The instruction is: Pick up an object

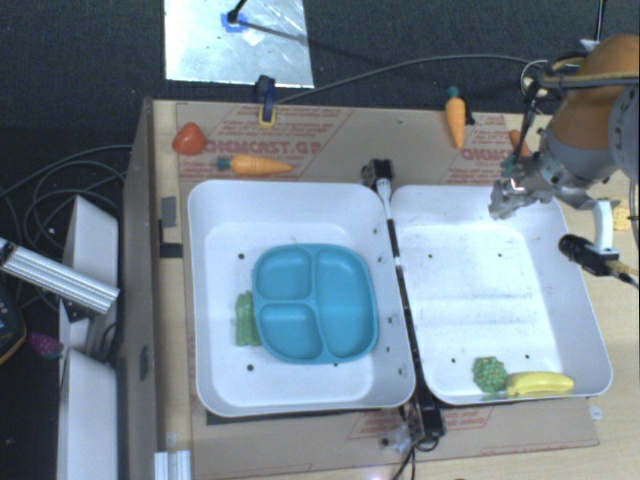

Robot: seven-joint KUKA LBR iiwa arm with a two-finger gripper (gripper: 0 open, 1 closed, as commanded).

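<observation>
one fixed overhead camera, slanted down over both bins (400,268)

Two white bins side by side on cardboard-covered bench (300,133); left bin (215,218), right bin (585,338). Black clip (379,174) at far end of seam between them. Blue clamp (265,96) on bench's far edge. Shiny metal sheet (215,28) on dark floor beyond, blue mark (234,22) on it. Cables (45,208) looping on floor at left. Metal bar (60,276) lying across white box (85,368) beside bench.
</observation>
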